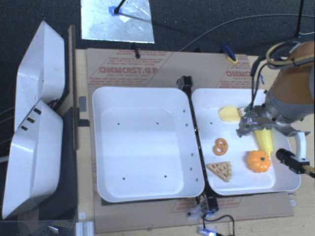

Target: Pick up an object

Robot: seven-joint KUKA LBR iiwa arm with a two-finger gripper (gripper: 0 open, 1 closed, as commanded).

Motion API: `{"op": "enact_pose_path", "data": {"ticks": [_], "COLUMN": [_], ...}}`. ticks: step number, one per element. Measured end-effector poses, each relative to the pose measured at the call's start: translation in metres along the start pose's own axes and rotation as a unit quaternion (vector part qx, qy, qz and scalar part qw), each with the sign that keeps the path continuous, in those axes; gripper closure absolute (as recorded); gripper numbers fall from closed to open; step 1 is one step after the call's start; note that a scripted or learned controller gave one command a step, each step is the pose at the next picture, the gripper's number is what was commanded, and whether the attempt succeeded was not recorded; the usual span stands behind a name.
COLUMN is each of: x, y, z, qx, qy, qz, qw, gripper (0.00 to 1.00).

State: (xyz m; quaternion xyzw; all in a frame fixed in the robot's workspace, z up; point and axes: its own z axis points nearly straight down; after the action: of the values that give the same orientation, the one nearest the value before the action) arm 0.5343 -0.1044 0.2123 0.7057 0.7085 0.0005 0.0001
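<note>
Gripper (247, 123) low over right bin (209, 178); finger state I cannot tell. Yellow corn cob (264, 139) just right of it, long axis running toward bin's near edge.

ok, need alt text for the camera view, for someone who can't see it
A grey and orange arm reaches from the right over the right bin, its gripper low between a pale yellow round piece and a yellow corn cob. Nearby lie a pretzel, a waffle wedge and a small orange pumpkin. The left bin sits alongside.
</note>
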Motion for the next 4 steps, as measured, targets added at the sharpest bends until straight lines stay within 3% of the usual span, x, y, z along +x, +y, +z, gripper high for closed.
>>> {"op": "enact_pose_path", "data": {"ticks": [4], "x": [0.179], "y": [0.068], "z": [-0.015], "qx": [-0.001], "qy": [0.0], "qz": [0.0], "qw": [1.0], "gripper": [1.0]}}
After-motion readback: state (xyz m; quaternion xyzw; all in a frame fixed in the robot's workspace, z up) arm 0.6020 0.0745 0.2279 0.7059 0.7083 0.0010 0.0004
